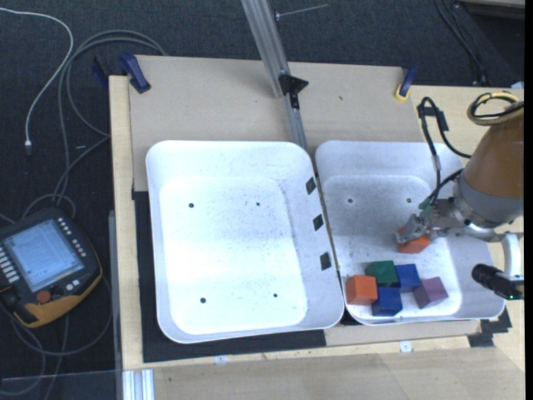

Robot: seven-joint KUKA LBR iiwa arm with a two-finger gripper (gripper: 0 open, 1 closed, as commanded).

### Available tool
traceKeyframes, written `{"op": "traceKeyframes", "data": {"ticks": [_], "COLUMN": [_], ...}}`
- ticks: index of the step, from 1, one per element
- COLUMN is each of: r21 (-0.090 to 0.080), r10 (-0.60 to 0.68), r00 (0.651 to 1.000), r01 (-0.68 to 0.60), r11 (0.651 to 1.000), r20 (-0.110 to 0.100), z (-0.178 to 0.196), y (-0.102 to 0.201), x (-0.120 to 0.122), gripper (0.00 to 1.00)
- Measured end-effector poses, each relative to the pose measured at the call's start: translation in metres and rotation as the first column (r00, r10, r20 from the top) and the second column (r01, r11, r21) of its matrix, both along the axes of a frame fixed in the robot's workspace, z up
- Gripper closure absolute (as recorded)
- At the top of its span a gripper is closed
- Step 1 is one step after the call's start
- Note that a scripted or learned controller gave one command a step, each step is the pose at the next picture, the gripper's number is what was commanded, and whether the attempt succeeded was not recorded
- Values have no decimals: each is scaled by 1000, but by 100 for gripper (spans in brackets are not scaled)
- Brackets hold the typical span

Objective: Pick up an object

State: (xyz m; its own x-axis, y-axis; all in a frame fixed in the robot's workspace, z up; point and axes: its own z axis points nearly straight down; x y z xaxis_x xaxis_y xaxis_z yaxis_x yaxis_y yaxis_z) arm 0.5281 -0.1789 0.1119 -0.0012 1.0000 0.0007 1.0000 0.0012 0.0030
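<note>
Pincer (414,233): at the end of the grey arm with orange band (493,173), low in the right white bin (366,169), toward that bin's right side. It sits against a small orange-red piece (414,242); how far it is spread, and whether it has hold of the piece, cannot be told.

Small orange-red piece: directly under the pincer tip, on the bin floor. Long axis roughly parallel to the bench's near edge, slightly tilted; which end leads cannot be told.

Cluster of blocks, near corner of the right bin, toward the bench's near right corner:
- green block (381,272), nearest the pincer, touching the blue block (408,275) on its right.
- orange cube (361,289), at the cluster's left end.
- dark blue block (386,301), closest to the bin's near rim, just beside the orange cube.
- purple block (431,291), at the cluster's right end, turned at an angle.

Left white bin (229,240): beside the right bin, touching it along the middle of the bench (208,98).

Black cable (433,132): loops from the arm over the right bin's far right part.
</note>
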Motion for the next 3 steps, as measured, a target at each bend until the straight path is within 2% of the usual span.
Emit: {"op": "traceKeyframes", "data": {"ticks": [2,3], "r21": [4,3], "r10": [9,9], "r00": [1000,1000], "r01": [-9,-9], "r11": [1000,1000], "r20": [0,0], "z": [90,87], "y": [156,228], "x": [-47,0], "gripper": [100,100]}}
